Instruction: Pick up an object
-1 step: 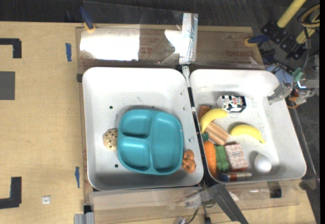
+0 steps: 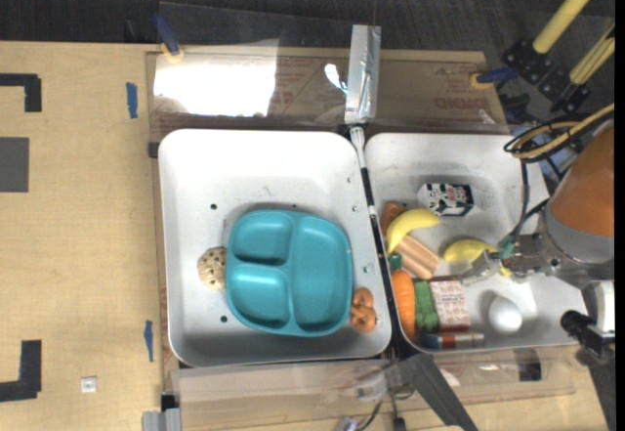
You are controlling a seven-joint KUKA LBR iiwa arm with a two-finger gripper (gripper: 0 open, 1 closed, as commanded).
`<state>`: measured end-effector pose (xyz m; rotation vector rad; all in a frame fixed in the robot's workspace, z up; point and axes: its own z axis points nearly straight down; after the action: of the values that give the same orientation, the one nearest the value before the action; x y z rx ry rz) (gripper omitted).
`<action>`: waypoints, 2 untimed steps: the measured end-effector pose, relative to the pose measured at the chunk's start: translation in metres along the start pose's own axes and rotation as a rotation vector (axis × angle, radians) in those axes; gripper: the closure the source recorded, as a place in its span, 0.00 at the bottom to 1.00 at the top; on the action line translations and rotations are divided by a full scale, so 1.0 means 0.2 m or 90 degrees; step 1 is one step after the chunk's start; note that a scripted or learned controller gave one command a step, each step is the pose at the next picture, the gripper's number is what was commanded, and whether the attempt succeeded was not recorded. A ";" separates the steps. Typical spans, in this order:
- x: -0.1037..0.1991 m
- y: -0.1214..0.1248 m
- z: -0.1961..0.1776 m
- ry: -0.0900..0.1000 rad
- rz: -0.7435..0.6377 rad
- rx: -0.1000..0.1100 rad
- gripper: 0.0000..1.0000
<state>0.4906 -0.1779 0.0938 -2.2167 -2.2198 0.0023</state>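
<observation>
The right bin (image 2: 488,160) holds a pile of toy food: a yellow banana (image 2: 410,224), a lemon (image 2: 465,250), an orange carrot (image 2: 403,297), a tan wooden stick (image 2: 420,257), a small printed box (image 2: 450,302), a white egg (image 2: 505,314) and a black-and-white carton (image 2: 446,196). My gripper (image 2: 485,268) reaches in from the right, low over the bin. Its tip lies just below and right of the lemon, above the printed box. Nothing visibly hangs from it.
The left bin (image 2: 195,175) carries a teal divided plate (image 2: 290,270), a speckled cookie (image 2: 211,267) at the plate's left and an orange pastry (image 2: 363,310) at its lower right. The divider wall (image 2: 373,224) runs between the bins. Yellow poles and cables (image 2: 566,9) stand at the upper right.
</observation>
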 end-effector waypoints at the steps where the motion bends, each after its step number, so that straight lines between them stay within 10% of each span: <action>1: 0.33 0.56 0.03 -0.002 -0.104 -0.007 0.00; 2: 0.19 0.20 0.02 -0.001 -0.098 0.000 0.00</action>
<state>0.5309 -0.1391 0.0896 -2.0413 -2.3844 0.0035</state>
